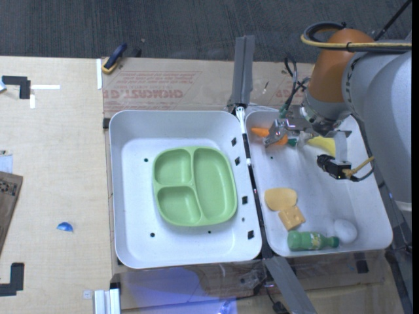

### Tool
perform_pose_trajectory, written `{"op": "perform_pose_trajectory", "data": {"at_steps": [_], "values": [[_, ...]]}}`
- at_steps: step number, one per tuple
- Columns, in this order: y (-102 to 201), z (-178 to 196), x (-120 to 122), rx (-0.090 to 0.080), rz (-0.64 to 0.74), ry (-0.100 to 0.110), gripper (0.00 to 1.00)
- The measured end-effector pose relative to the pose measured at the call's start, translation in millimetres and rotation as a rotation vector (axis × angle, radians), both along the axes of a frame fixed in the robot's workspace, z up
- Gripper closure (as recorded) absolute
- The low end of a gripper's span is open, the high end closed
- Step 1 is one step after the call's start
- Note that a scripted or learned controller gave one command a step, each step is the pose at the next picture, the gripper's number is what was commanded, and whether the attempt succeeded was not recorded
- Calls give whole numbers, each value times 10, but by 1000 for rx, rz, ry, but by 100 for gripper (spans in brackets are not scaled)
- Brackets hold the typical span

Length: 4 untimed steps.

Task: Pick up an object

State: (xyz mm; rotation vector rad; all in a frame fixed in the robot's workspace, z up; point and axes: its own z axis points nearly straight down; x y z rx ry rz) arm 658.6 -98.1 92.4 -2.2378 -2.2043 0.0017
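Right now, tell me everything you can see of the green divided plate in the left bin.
The pale green, plastic-looking divided plate has rounded corners and three compartments: one long one on the right, two smaller ones on the left. It lies flat, upright and slightly rotated on the floor of the left white bin, near its middle. All three compartments look bare.
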Motion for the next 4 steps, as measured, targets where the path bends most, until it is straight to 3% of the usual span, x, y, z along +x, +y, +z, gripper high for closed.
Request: {"op": "perform_pose_trajectory", "data": {"at_steps": [1, 2, 3, 4], "values": [[-454, 132, -1801, 1, -103, 2, 0], [-193, -16, -1068, 0, -124, 1, 0], [184, 983, -1074, -1, -239, 2, 0], [-115, 269, -512, -1, -64, 1, 0]]}}
